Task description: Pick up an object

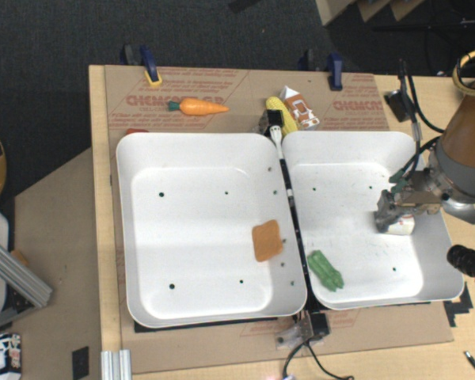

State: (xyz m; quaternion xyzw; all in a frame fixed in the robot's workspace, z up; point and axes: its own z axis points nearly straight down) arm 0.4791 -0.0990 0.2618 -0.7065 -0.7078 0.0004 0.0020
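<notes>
A: What sits closest to us?

B: The bumpy green plastic veggie (325, 269), low down in the right-hand shallow white bin (348, 172). It looks knobbly, like a little pickle.

A: And the grey two-finger gripper (395, 214)?

B: It is down in the same bin, by the right wall. A small white lump (401, 226) lies right under its tips. I cannot tell if the jaws are spread or pinching it, they are too dark and bunched up.

A: So is anything picked up yet?

B: I think not. The white lump looks like it rests on the bin floor. The grab and the lift seem left to do.

A: What else is there?

B: A flat orange-brown square (267, 240), soft like a sponge, in the left-hand white bin (166, 165). Past the bins, on the cardboard sheet (222, 89), lie a smooth orange toy carrot (199, 108), a yellow toy corn cob (279, 112) and a small orange-and-white box (302, 112).
</notes>
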